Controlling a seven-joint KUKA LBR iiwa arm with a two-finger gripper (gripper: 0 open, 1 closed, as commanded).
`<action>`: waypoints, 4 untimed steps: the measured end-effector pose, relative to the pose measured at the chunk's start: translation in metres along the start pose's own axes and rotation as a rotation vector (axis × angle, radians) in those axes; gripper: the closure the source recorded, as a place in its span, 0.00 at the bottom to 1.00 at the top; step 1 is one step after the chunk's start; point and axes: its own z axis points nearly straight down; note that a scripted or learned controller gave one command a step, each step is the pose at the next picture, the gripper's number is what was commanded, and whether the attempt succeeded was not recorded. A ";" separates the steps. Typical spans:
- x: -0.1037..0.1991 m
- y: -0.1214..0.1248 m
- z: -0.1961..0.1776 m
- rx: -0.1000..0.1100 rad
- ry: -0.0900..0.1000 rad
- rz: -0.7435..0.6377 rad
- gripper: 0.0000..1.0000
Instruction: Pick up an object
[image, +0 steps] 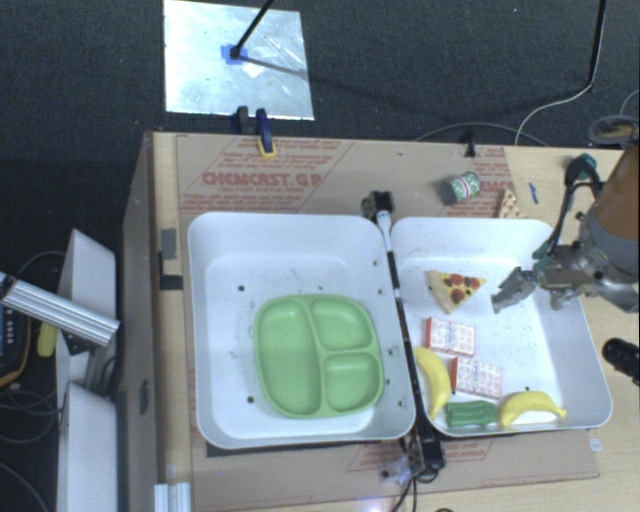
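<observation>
The right bin (578, 352) holds a pizza slice (455, 288) near its back. In front of the slice lie two red-and-white packets (452, 335) (480, 378). A yellow banana (433, 375) lies against the bin's left wall and a second banana (530, 405) at the front. A green oblong piece (470, 413) lies between the bananas. My gripper (510, 288) reaches in from the right. It hangs over the bin just right of the pizza slice, with nothing visibly held.
The left bin (200, 330) holds a green divided plate (320, 355). A small green can (463, 187) stands on the bench behind the right bin. The grey arm (610, 240) and its cables cover the right bin's far right corner.
</observation>
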 end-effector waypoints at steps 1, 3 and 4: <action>0.024 0.042 0.115 0.005 0.001 0.000 0.00; 0.014 0.099 0.152 -0.001 0.001 0.000 0.00; -0.001 0.127 0.184 0.000 0.001 -0.001 0.00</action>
